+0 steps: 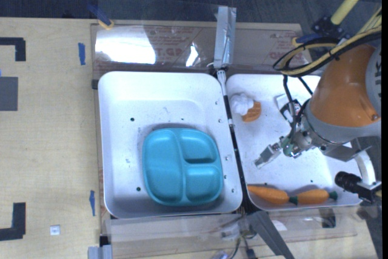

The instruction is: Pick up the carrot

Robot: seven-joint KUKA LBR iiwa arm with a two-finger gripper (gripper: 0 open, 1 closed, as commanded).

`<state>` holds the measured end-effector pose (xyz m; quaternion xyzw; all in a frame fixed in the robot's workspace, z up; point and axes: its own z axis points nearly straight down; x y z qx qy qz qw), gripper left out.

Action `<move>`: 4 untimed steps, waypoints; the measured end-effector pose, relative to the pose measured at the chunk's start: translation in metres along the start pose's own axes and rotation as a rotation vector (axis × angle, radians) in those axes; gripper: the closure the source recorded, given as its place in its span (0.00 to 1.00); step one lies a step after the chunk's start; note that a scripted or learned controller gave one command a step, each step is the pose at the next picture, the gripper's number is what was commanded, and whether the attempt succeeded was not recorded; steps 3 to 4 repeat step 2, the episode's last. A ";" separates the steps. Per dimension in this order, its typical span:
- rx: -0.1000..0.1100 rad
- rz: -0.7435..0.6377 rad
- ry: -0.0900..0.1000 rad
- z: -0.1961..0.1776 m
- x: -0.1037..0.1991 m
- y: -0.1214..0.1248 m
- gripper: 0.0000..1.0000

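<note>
So there are 2 carrots in the right bin (315, 85), both lying along its near wall: carrot (268, 194) on the left and a second carrot (312, 196) end to end with it, pretty much touching. The gripper (265, 158) hovers above them, a bit toward the bin's middle, with nothing between its fingers; how wide they're spread I honestly can't tell from this angle.

My take for doing this well: line the fingers up across the carrot's narrow width, not its length, and drop onto the thick middle. The wall right beside it is the catch, since 1 finger needs room on that side.

The left bin (121, 94) holds a blue divided plate (182, 165). No readable labels or brands, just faint reddish print on the cardboard (176, 39) behind, too blurry.
</note>
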<state>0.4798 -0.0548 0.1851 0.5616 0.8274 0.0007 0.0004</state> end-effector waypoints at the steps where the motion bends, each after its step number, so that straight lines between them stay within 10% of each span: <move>1: 0.007 0.074 0.002 0.040 -0.046 -0.021 0.00; 4: 0.001 0.085 0.000 0.001 -0.011 -0.005 0.00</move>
